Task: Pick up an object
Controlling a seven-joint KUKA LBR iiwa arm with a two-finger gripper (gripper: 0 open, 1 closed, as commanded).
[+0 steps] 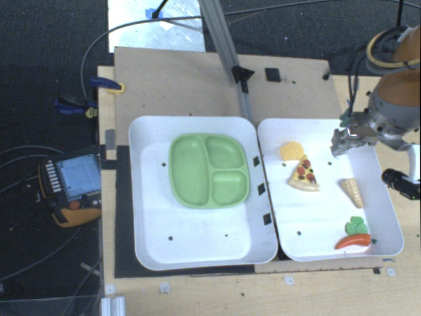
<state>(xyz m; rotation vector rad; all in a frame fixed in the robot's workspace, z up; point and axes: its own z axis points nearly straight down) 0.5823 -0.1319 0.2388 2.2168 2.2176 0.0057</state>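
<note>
— Starting nearest: where are the pickable things?

— All in the right bin (388, 239): carrot (353, 241) at the near corner, cone (352, 192) behind it, pizza slice (303, 174) mid-bin, yellow cheese (291, 151) farthest, spread apart for clean grabs.

— And the gripper (340, 139)?

— I see it over the far right rim, carrying nothing; its opening I cannot tell.

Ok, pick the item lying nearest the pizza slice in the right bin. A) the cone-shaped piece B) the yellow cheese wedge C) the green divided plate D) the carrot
B: the yellow cheese wedge sits just above the pizza slice, almost touching it, while the others lie farther off.
</note>
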